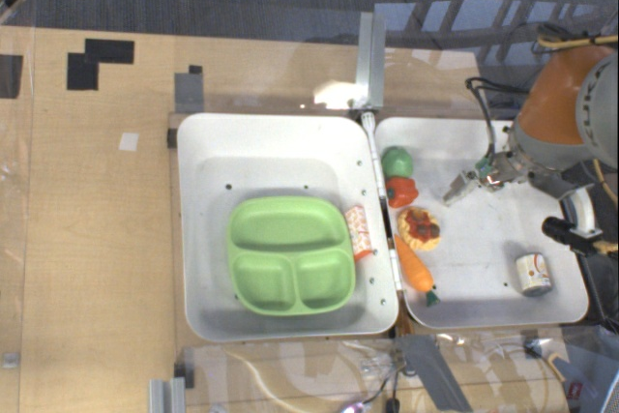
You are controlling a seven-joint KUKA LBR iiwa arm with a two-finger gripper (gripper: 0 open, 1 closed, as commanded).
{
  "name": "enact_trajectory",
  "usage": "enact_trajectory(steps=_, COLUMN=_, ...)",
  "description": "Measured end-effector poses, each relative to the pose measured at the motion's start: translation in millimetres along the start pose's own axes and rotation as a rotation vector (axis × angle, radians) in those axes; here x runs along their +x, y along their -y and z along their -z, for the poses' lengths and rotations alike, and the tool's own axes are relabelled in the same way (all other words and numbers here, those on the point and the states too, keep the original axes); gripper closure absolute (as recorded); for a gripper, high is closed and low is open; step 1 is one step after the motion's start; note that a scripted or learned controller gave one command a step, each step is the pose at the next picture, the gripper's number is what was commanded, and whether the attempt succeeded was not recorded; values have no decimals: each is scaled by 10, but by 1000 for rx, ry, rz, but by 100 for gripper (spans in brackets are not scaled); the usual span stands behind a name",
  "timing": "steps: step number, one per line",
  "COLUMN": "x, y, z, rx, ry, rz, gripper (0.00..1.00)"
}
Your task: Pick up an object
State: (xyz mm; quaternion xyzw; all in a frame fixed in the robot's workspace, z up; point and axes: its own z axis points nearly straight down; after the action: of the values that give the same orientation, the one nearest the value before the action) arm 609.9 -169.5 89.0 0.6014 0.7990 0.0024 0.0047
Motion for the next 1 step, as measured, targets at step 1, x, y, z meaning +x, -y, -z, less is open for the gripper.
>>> enact_trajectory(steps=1, x=286, y=-464, z=-11, rx=-1, ry=-2, rz=40, gripper=0)
